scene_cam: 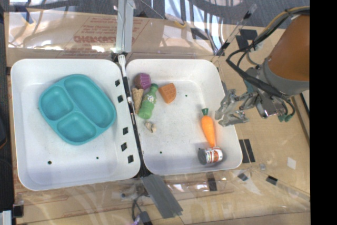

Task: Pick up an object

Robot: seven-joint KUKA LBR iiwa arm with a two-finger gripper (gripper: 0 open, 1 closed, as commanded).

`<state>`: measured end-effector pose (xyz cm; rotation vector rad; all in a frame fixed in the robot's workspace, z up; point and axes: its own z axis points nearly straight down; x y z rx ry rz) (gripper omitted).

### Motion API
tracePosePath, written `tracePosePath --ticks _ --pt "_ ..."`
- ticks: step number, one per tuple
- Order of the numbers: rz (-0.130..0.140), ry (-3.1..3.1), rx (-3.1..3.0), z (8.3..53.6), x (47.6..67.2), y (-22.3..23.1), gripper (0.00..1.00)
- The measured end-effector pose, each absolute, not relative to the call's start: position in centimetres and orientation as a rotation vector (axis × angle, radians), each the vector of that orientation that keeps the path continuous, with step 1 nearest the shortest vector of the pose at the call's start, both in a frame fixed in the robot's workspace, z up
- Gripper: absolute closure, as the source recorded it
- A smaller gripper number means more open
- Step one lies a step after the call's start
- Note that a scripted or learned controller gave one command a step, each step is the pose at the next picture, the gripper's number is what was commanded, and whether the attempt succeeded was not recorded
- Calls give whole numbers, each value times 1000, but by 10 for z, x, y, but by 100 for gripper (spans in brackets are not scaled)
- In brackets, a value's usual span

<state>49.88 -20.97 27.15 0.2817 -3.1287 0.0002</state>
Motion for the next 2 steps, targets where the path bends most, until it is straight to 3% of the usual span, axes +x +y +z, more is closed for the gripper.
tracePosePath --ticks 2 --pt "4 -2890 1242 256 562 -208 100"
